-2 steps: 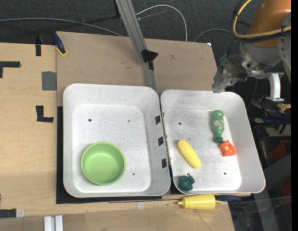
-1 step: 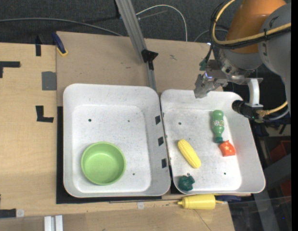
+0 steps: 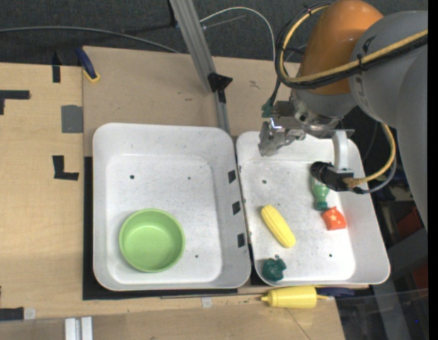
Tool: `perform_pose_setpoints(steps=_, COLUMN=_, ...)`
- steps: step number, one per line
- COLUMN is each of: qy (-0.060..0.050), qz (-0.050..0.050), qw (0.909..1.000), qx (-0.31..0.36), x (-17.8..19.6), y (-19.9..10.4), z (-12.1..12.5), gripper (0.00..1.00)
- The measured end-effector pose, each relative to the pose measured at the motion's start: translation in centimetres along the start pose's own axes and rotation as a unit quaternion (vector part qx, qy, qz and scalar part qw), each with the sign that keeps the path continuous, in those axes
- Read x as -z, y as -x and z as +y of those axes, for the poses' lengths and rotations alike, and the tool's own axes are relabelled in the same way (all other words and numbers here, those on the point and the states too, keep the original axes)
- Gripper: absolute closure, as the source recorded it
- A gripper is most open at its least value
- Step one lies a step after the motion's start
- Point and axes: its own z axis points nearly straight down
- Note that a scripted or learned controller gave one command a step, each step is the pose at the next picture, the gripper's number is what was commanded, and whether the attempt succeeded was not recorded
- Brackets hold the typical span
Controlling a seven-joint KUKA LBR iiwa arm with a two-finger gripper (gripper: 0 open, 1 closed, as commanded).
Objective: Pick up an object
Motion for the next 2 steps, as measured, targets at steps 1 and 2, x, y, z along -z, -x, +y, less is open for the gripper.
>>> perform_pose_setpoints(steps=1, qy=0.000, qz=0.000, qw=1.0000, qx=0.000, x=0.4, y=-4.8, z=-1.9, gripper=1.00)
perform_pose_setpoints(steps=2, qy=0.000, qz=-0.001, qw=1.0000, qx=-0.002, x=-0.8, y=-9.2, z=-3.9, gripper=1.00)
